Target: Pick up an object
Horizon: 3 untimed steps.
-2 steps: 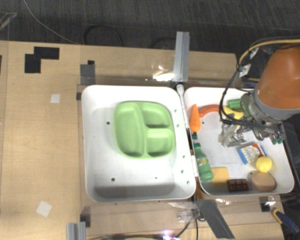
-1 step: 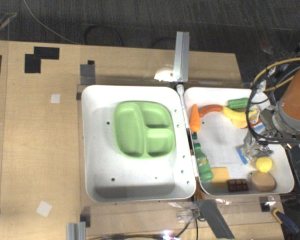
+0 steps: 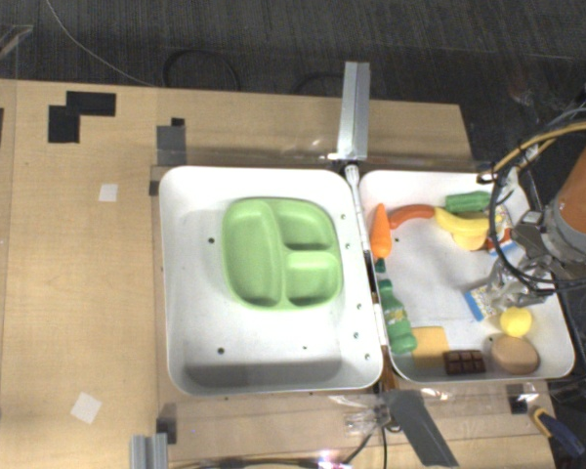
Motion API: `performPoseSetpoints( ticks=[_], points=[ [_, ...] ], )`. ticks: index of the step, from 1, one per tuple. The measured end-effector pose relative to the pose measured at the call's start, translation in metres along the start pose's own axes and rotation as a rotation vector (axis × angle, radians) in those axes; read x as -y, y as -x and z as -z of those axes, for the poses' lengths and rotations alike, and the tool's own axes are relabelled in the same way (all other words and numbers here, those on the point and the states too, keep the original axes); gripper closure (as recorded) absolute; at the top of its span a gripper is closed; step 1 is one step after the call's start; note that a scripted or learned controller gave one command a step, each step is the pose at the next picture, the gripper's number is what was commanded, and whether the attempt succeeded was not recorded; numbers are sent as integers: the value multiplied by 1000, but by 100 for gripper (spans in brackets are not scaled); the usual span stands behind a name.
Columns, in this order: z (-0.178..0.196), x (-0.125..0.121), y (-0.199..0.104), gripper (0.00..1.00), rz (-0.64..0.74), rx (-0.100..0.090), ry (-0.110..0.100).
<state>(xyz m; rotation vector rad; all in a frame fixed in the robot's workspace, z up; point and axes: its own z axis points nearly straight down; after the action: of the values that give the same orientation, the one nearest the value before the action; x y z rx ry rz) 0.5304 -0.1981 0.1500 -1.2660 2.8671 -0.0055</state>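
Observation:
My gripper (image 3: 501, 289) reaches in from the right, low over the right bin (image 3: 439, 281). It hangs just above a yellow lemon (image 3: 516, 321) and beside a small blue piece (image 3: 475, 305). A yellow banana (image 3: 462, 227) lies behind it, with a green piece (image 3: 467, 202) and an orange-red pepper (image 3: 410, 214) further back. An orange carrot (image 3: 379, 231) lies at the bin's left wall. Along the front sit a yellow block (image 3: 429, 340), a brown chocolate bar (image 3: 463, 362) and a tan potato (image 3: 514, 355).
The left bin (image 3: 190, 291) holds a green divided plate (image 3: 279, 252). Green toys (image 3: 395, 318) line the right bin's left wall. The arm's grey body and cables (image 3: 566, 213) cover the right bin's far right side. A metal post (image 3: 355, 110) stands behind the bins.

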Motion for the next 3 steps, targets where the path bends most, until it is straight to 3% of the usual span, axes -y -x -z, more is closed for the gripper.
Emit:
performPoseSetpoints(
  ticks=[1, 2, 3],
  points=[
    [4, 17, 7, 100, 373, 1, 0],
    [74, -14, 54, 100, 276, 4, -5],
    [17, 22, 50, 100, 646, 2, 4]
  ],
)
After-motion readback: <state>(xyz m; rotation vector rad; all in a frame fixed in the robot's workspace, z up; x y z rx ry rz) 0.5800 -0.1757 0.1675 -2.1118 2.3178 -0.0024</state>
